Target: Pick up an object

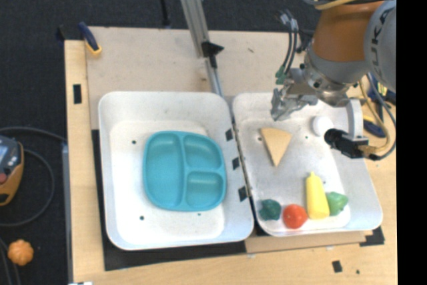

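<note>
above the right bin (360,207), the hand (285,105) hangs near the back rim, its tips too dark and small to tell how far open, holding nothing visible. just beside it lies the tan wedge (275,144).

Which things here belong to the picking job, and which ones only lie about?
Job: robot hand; tan wedge-shaped block; yellow toy corn cob; round red tomato; dark green lump.
Lying about: blue divided plastic tray; small orange ball.
</note>
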`<act>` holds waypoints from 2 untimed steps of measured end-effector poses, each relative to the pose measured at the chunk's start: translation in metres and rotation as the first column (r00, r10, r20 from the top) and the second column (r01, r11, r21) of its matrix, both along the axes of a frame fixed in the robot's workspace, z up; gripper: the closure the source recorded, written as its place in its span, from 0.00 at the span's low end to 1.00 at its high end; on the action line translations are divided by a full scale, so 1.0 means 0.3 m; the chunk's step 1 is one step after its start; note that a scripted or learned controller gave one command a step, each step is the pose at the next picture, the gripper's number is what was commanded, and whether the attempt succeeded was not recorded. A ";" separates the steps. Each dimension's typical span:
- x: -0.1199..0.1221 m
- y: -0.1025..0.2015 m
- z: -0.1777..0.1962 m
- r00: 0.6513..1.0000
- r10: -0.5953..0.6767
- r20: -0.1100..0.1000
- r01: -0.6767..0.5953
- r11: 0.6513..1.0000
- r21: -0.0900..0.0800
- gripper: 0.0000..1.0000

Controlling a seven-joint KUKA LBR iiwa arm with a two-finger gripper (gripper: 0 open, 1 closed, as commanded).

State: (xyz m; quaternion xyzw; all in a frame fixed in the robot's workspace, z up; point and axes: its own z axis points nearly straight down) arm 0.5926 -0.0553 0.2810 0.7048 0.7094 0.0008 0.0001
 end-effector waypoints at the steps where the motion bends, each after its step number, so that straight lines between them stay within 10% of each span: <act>1: -0.078 0.169 -0.062 1.000 0.000 -0.002 0.000 1.000 0.000 1.00; 2: -0.150 0.303 -0.114 1.000 -0.001 -0.002 0.001 1.000 0.000 1.00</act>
